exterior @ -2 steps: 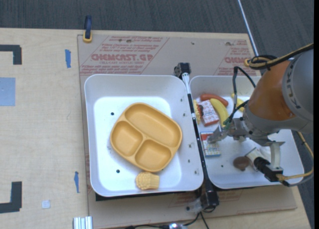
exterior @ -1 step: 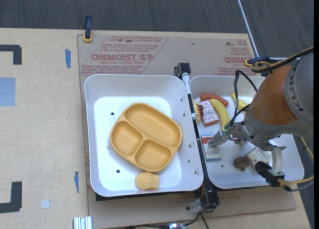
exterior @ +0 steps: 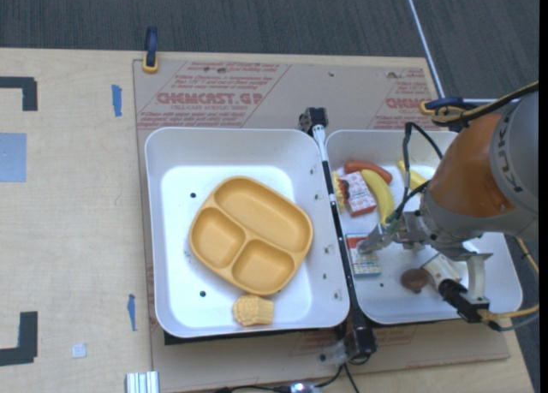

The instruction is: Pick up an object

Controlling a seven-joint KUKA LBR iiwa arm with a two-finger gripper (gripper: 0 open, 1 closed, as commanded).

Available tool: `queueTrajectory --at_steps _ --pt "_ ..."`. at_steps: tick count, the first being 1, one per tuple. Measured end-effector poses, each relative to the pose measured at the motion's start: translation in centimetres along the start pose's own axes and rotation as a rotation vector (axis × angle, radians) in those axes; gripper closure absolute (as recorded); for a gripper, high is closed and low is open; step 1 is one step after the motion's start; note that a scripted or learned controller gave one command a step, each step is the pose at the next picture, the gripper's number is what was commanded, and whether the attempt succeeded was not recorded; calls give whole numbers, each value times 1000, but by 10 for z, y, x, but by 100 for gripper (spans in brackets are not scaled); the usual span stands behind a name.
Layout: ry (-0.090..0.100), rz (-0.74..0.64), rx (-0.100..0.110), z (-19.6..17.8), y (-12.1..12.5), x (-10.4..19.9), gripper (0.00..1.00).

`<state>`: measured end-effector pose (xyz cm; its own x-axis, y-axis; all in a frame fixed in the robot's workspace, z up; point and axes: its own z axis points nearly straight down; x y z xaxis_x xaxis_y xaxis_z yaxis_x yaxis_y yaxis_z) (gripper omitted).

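My gripper (exterior: 379,240) hangs low over the left part of the right bin (exterior: 505,297), below the arm's orange band. Just under it lies a small flat packet (exterior: 366,264) with red and green print. A yellow banana (exterior: 380,193) lies just beyond the gripper, with a red-and-white packet (exterior: 357,193) to its left and a red sausage (exterior: 368,169) behind it. A brown lump (exterior: 415,279) sits to the right of the gripper, near the bin's front. The arm hides the right half of this bin.
The left bin (exterior: 163,211) holds a yellow three-part plate (exterior: 250,235) and a small yellow corn piece (exterior: 253,310) at its front. A black clamp (exterior: 314,117) stands at the back between the bins. Cables run along the right bin's front edge.
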<state>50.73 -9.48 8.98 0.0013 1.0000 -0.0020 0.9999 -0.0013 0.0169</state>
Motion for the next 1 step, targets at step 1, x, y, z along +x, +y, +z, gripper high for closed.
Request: queueTrajectory --at_steps 1 --pt "-1 0 -1 0 -8 1 0"
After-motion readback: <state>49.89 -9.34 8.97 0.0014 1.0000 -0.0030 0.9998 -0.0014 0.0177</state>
